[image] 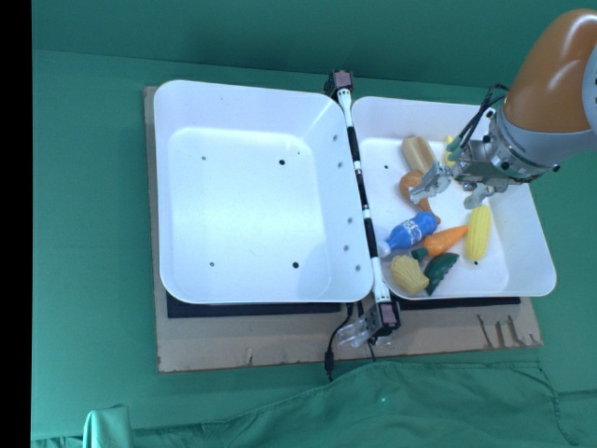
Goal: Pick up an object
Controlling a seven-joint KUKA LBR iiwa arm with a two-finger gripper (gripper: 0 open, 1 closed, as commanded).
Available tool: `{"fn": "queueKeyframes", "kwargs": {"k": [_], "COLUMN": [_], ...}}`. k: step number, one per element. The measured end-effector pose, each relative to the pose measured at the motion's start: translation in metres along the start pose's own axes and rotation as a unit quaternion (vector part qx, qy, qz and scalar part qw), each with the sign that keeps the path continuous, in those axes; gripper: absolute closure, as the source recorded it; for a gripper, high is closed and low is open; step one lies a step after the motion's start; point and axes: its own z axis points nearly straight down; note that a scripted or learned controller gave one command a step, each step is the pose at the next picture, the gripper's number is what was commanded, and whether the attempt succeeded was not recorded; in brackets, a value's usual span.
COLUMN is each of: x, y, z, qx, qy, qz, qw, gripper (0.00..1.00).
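Note:
The right bin (522,259) holds several toy foods. A tan bread roll (419,152) lies at its back, with an orange piece (409,188) just in front of it. Nearer the front lie a blue bottle (410,231), a carrot (445,240), a yellow corn cob (478,231), a second corn piece (408,273) and a dark green piece (440,268). My gripper (454,188) hovers over the bin's middle, between the orange piece and the yellow cob. Its fingers (428,183) stand open with nothing between them.
The left bin (187,110) sits beside the right one, split from it by a black-and-white rail (359,180). Both rest on a cardboard sheet (242,348) over green cloth. The arm's orange band (560,63) hangs over the right bin's back right corner.

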Motion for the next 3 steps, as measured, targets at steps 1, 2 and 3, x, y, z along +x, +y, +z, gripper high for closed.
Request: {"fn": "queueKeyframes", "kwargs": {"k": [1, 2, 3], "x": [-0.053, -0.086, -0.084], "y": [-0.007, -0.04, -0.041], "z": [-0.046, -0.088, 0.101], "qx": [-0.003, -0.004, -0.002], "qy": [-0.002, -0.003, -0.002], "qz": [0.003, 0.002, 0.002], "qw": [1.0, 1.0, 1.0], "gripper": [0.0, 0.0, 0.0]}}
